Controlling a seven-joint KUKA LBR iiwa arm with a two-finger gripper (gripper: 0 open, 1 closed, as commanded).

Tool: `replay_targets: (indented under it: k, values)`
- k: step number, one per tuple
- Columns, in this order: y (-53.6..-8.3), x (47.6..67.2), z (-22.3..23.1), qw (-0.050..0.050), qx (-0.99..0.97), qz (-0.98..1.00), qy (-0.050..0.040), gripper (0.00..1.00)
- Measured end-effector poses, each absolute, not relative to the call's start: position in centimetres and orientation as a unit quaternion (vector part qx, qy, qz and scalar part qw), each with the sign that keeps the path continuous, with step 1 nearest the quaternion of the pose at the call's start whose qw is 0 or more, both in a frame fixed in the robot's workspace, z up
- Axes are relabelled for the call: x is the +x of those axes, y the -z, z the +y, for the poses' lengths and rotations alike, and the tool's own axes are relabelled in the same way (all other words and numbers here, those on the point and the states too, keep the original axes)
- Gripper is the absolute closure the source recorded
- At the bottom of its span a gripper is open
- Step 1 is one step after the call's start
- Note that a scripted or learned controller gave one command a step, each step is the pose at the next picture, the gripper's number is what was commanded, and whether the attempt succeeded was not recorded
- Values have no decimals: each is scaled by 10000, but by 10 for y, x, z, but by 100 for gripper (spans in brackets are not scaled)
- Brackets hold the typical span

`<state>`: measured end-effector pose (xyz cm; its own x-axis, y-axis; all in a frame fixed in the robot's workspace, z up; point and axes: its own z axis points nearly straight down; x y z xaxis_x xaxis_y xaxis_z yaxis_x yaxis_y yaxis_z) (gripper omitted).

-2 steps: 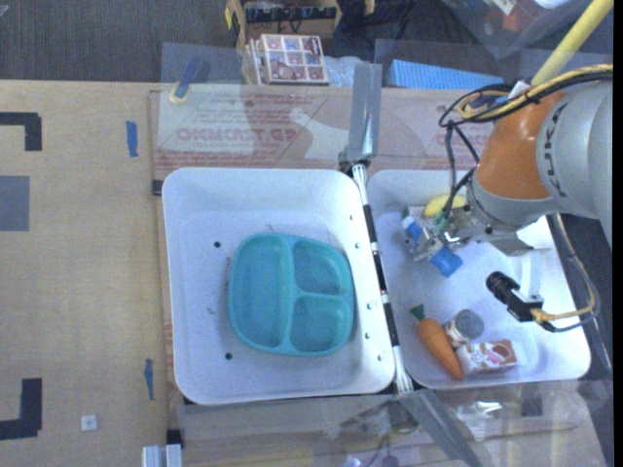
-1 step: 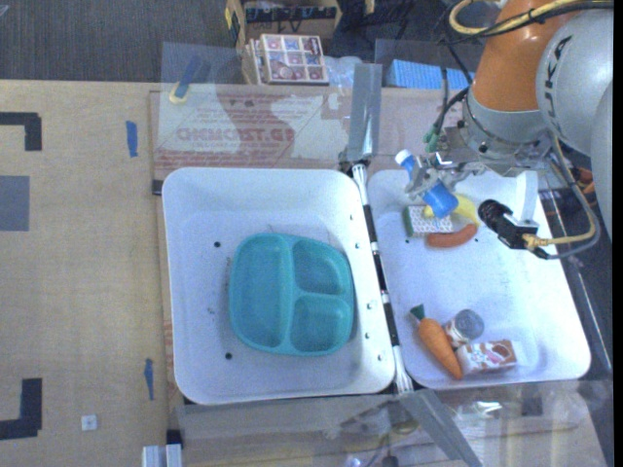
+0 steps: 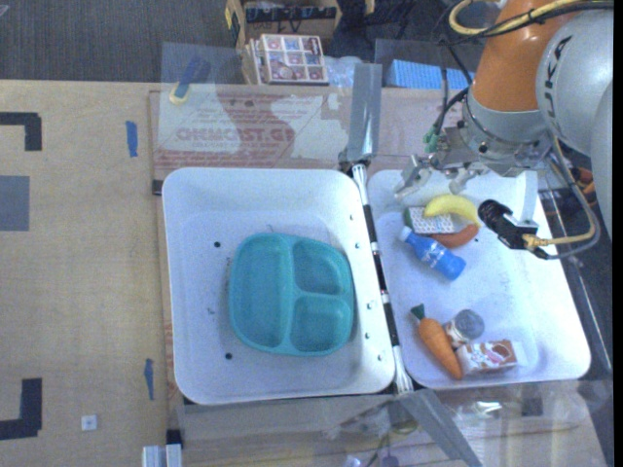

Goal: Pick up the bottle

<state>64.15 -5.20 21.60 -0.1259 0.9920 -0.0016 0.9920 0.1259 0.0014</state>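
Wooden benchtop (image 3: 78,290) spreads out at your nine o'clock, and on it sit two shallow white bins side by side; the left bin (image 3: 195,202) carries a teal divided plate (image 3: 290,295), lying flat near its middle. You'll find the bottle (image 3: 434,255) in the right bin (image 3: 555,329), blue with a white cap, lying on its side with the cap toward ten o'clock; at its twelve o'clock a banana (image 3: 450,205) and a red-edged item lie just beside it (too small to name). Toward six o'clock from the bottle lie a carrot (image 3: 438,344), a small grey-lidded jar (image 3: 468,324) and a red and white packet (image 3: 492,355), close together. Your gripper (image 3: 428,172) hangs over the bin's far edge, at about eleven o'clock from the bottle and apart from it; its fingers look spread and nothing sits between them. Cardboard boxes (image 3: 282,13) stand beyond the bins at twelve o'clock.
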Motion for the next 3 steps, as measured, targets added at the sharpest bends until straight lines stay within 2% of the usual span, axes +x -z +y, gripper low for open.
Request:
replay_targets:
  k: [1,2,3]
  values:
    - [-185,584,-79,0,5977,8017,2,0]
    - [-88,581,-127,36,6012,7991,-19,0]
    - [-99,582,-128,57,6022,7983,-28,100]
